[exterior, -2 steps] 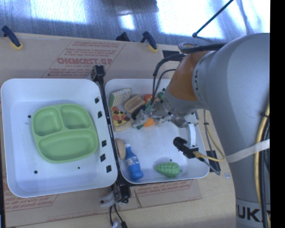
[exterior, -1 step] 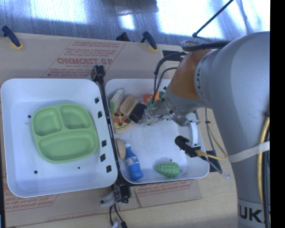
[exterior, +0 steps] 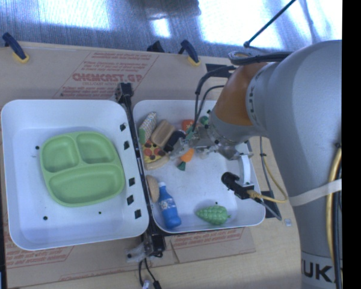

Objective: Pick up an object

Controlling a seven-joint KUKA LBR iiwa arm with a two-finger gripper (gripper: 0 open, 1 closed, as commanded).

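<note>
My gripper [exterior: 183,142] is low in the right bin [exterior: 248,212], over a pile of toy food at the bin's upper left. Under and beside it lie a small orange carrot [exterior: 187,156], a pizza slice [exterior: 153,153], a tan bread piece [exterior: 162,132] and a striped packet [exterior: 147,123]. An orange-red piece [exterior: 186,124] sits just behind the gripper. Along the near edge of the same bin, a blue bottle [exterior: 168,207] lies at the left and a green bumpy fruit [exterior: 213,214] to its right. The arm's wrist hides part of the pile.
A green divided plate [exterior: 81,167] lies in the left bin [exterior: 12,161]. A tan oval piece [exterior: 153,187] rests by the divider between the bins. The arm's grey body and cables cover the right bin's right side. Clamps hold the cardboard at the far edge.
</note>
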